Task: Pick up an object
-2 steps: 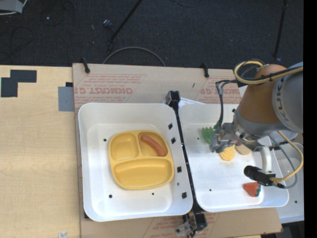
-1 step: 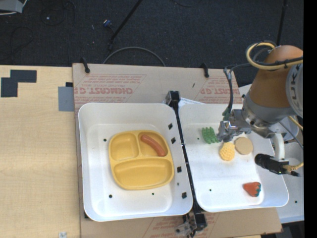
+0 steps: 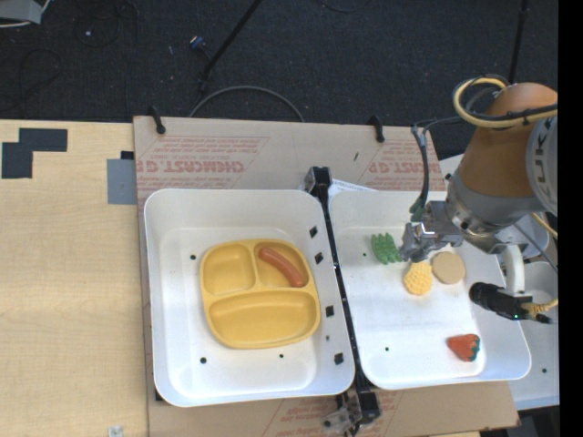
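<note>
Probably we risked a miss, because the gripper (image 3: pixel 421 240) hung in the right bin (image 3: pixel 401 371) just above the yellow corn (image 3: pixel 417 280), with the green piece (image 3: pixel 384 248) and beige disc (image 3: pixel 447 268) crowded beside, and we could not tell its opening.

cam: fixed overhead | slanted down | mid-range | both bins (image 3: pixel 164 244) framed
</note>
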`<state>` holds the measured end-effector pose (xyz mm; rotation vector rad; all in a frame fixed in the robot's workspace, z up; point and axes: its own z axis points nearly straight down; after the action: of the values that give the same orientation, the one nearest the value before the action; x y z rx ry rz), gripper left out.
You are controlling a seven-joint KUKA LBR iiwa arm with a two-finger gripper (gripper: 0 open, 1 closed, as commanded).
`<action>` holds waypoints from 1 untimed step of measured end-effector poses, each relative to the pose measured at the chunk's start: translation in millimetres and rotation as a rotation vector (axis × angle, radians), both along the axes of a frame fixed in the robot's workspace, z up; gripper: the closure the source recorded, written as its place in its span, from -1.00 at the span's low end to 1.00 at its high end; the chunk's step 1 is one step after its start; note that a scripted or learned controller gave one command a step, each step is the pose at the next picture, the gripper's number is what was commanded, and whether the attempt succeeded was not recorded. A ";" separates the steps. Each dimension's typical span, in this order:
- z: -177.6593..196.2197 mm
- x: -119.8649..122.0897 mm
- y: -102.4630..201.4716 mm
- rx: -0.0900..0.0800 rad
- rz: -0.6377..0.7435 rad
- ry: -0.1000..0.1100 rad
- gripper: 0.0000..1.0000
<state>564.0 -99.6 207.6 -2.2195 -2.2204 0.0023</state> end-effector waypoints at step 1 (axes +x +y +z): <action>-6.0 -1.8 49.9 0.002 0.003 0.002 1.00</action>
<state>562.2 -49.8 201.6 -2.2139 -2.2220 0.0022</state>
